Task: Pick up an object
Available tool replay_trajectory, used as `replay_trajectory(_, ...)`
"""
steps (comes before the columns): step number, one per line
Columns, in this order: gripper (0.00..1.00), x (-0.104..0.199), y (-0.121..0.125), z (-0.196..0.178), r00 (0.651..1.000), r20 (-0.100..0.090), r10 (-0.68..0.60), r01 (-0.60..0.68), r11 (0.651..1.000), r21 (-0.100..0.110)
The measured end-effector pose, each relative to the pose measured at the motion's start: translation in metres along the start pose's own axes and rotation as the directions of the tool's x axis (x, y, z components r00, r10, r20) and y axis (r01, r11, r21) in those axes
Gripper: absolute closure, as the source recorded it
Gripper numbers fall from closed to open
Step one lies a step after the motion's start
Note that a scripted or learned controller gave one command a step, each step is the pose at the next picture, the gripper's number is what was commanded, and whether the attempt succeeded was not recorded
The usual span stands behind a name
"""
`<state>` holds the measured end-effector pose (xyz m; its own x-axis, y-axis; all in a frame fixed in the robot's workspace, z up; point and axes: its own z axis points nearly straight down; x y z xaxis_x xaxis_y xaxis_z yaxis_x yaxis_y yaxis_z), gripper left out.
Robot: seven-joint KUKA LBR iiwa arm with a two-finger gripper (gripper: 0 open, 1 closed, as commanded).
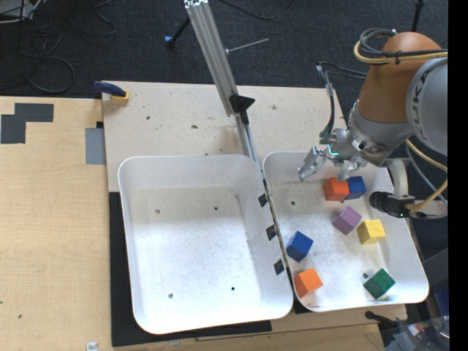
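Overhead, the desk (175, 119) shows as a pale wooden sheet speckled with small dark marks, and two shallow white bins lie side by side on it. The left bin (139, 269) has only faint grey specks on its floor. The right bin (417, 284) carries the blocks: a red block (336, 189) touching a blue block (356, 187) near the bin's far edge, a purple block (346, 219) and a yellow block (371, 230) just beside each other toward its right edge, a second blue block (299, 246) and an orange block (308, 281) close to the wall shared with the left bin, and a green block (379, 284) near the right bin's near right corner.

The arm's orange band (391, 79) sits above the far right corner of the right bin. The claw (316, 161) hangs over the far edge of that bin, just beside the red block, with nothing visibly between its fingers; how far they are spread I cannot tell.

A slanted aluminium rail (216, 57) rises from the desk's far side, with a checkered marker at its top. A blue and yellow clamp (111, 91) grips the desk's far left corner. A lighter wooden panel (51, 225) with grey patches adjoins the left edge. Beyond lies dark carpet (292, 20) strewn with black cables.
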<state>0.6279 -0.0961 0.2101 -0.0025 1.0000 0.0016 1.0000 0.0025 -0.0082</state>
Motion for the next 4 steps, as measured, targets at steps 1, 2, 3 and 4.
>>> replay_trajectory(1, 0.0, 0.0, 0.001, -0.003, 1.0, 0.001, 0.001, -0.001, 1.0, -0.005)
replay_trajectory(2, 0.0, -0.009, 0.003, 0.047, 1.0, 0.001, 0.002, -0.002, 1.0, 0.0)
replay_trajectory(3, 0.0, -0.004, 0.012, 0.101, 1.0, 0.0, -0.001, 0.001, 1.0, 0.001)
replay_trajectory(4, 0.0, -0.002, 0.012, 0.119, 1.0, 0.002, 0.0, 0.0, 1.0, -0.006)
